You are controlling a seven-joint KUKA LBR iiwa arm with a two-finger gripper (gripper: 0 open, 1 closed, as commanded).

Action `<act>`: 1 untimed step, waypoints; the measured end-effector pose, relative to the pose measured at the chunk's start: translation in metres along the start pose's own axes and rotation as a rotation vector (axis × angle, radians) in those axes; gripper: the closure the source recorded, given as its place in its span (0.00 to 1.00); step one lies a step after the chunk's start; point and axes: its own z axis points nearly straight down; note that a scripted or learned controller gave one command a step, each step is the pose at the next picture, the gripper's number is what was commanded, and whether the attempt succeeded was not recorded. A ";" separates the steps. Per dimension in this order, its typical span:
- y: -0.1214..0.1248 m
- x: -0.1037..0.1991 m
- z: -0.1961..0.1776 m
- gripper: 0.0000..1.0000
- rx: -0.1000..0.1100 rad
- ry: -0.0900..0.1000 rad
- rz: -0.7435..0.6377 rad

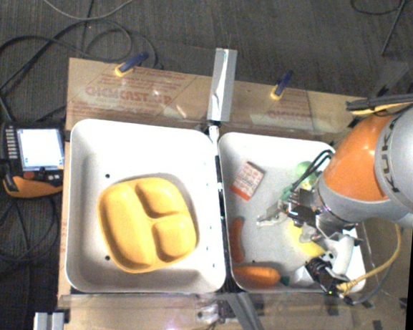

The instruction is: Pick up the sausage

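At centre-right of the frame, the gripper [272, 217] hovers with fingers slightly spread, pinching nothing. The sausage [236, 240] lies against the right bin's [280, 147] left wall, above a carrot [256, 275].

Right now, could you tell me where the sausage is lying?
The sausage lies in the right bin, against its left wall, just above the carrot.

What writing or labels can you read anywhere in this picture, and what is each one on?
"KU": black letters on the arm, cut off at the view's edge.
Red print on the cardboard sheet under the bins: too faint and blurred to read.
Red and white packet in the right bin: print too small to read.
Handheld screen left of the bench: lit, nothing legible.
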 end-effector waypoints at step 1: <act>0.000 0.001 -0.008 1.00 0.003 -0.001 -0.002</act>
